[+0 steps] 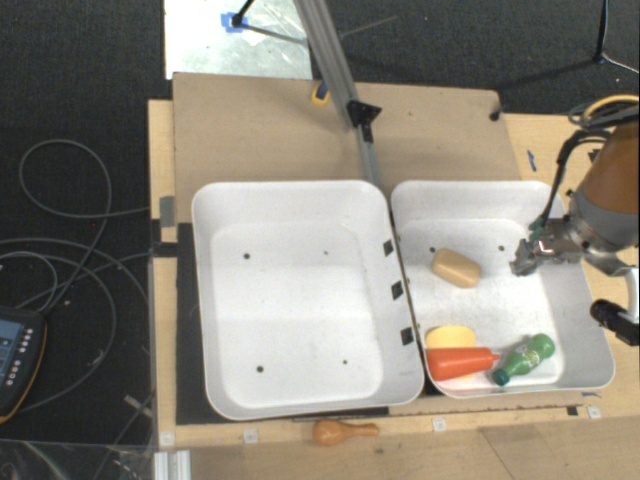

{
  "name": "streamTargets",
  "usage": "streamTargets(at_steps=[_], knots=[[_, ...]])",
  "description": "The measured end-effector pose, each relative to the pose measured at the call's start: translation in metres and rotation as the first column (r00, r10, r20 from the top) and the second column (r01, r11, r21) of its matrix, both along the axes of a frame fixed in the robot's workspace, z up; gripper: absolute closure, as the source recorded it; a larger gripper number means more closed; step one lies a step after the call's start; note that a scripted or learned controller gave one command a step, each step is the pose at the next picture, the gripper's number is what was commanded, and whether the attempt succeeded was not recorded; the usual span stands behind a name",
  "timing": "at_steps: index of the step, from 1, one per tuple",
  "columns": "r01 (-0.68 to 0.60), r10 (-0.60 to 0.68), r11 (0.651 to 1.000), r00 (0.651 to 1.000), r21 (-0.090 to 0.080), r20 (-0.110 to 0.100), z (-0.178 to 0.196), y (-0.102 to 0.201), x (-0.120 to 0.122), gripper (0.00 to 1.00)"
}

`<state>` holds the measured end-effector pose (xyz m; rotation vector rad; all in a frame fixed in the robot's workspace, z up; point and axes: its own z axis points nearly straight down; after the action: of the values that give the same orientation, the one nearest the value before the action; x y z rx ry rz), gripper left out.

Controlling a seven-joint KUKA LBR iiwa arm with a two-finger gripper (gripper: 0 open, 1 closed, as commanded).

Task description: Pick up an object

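The gripper (527,259) hangs over the right bin (500,208), near its right wall, and I cannot tell how it is set. The tan block (456,268) lies just to its left in the picture, its long side running left to right. No words can be read anywhere.

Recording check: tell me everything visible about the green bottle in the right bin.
The green bottle is small, glossy and plastic-looking, with a rounded body, a pale label patch and a narrower neck. It lies on its side in the right bin, near the front right corner, neck pointing toward the front left. Its neck end meets the tip of the orange carrot-shaped toy beside it. The claw hangs farther back over the bin, apart from the bottle.
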<state>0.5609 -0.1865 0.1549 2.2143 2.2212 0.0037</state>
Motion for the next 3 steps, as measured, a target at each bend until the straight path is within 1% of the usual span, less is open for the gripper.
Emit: streamTargets(at_steps=[1, 2, 3], knots=[[-0.002, 0.002, 1.0, 1.0, -0.001, 0.003, 0.061, -0.003, -0.005, 1.0], [-0.003, 0.003, 1.0, 1.0, 0.0, 0.0, 0.088, -0.003, -0.003, 1.0], [-0.007, 0.007, 1.0, 1.0, 0.004, -0.005, 0.078, 0.047, -0.008, 1.0]])
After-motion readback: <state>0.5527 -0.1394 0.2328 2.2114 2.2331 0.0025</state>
